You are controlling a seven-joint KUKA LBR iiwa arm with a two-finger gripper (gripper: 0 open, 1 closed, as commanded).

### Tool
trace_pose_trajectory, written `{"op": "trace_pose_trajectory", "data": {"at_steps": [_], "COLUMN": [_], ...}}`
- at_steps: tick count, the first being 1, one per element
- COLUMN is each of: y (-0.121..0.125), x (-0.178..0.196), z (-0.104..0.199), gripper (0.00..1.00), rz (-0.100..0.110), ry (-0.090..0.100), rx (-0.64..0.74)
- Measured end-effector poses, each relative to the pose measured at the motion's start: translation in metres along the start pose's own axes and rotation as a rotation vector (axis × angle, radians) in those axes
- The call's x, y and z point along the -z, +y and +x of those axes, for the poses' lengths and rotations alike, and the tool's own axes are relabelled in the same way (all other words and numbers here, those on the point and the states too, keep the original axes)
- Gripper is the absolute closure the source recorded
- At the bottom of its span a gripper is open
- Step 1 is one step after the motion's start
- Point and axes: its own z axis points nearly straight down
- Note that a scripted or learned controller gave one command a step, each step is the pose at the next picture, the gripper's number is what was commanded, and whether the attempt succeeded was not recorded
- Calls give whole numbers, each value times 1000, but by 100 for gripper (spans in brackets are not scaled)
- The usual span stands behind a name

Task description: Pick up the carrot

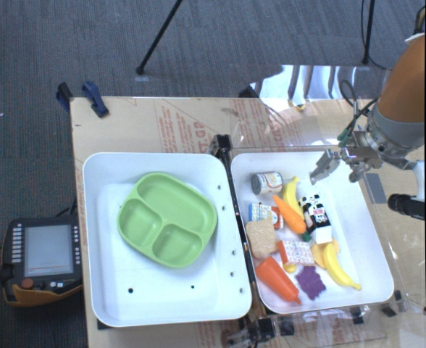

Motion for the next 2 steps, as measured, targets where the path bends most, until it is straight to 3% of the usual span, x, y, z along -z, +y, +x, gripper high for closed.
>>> {"op": "trace_pose_trajectory", "data": {"at_steps": [1,2], "y": [-5,-35], "x": [-128,-141], "z": [38,35], "gripper": [0,0], "rz": [-9,-31], "ry": [-3,-6], "rx": [252,68]}}
